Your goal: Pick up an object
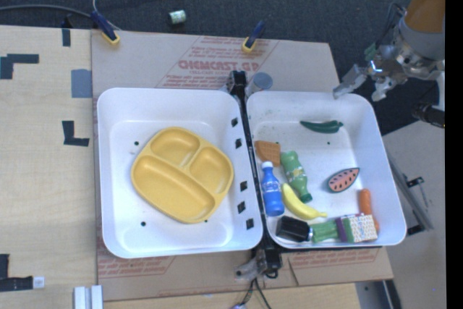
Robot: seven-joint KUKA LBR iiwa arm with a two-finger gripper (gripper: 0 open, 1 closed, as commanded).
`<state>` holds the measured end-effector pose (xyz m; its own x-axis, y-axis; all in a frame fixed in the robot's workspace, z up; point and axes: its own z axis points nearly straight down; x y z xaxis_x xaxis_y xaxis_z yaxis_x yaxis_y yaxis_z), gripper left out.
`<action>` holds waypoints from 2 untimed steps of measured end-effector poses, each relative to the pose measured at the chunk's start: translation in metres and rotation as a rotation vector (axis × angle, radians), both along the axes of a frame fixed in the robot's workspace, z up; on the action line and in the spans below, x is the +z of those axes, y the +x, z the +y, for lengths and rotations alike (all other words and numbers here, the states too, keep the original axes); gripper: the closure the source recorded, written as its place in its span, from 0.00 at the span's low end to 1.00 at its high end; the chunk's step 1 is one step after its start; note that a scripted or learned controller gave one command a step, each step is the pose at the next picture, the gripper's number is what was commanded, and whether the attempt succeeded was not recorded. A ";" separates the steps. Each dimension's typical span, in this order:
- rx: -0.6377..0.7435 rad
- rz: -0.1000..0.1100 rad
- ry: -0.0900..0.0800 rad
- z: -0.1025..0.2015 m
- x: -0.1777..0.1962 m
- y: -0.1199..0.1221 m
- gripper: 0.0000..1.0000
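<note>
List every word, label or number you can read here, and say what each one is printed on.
"CHEMCAST GP": red print on the brown cardboard sheet under the two bins, above the left bin.
More red print on the cardboard's front edge: too small and blurred to read.
Blue bottle label: too small to read.
Green bottle label: too small to read.

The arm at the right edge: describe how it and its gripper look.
The arm is rounded and grey, with a broad orange band above the wrist. Below the band sits a metallic grey wrist block with small fittings, one showing a green spot. The gripper has two slim grey fingers.
</note>
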<state>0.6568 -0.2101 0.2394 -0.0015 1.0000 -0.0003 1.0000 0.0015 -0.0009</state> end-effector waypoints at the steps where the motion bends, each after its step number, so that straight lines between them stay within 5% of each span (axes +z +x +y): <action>1: -0.001 0.003 0.001 -0.013 -0.119 -0.043 0.00; 2: -0.001 -0.002 -0.002 0.002 -0.153 -0.036 0.00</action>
<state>0.6212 -0.2081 0.0861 -0.0008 1.0000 -0.0026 1.0000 0.0008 0.0008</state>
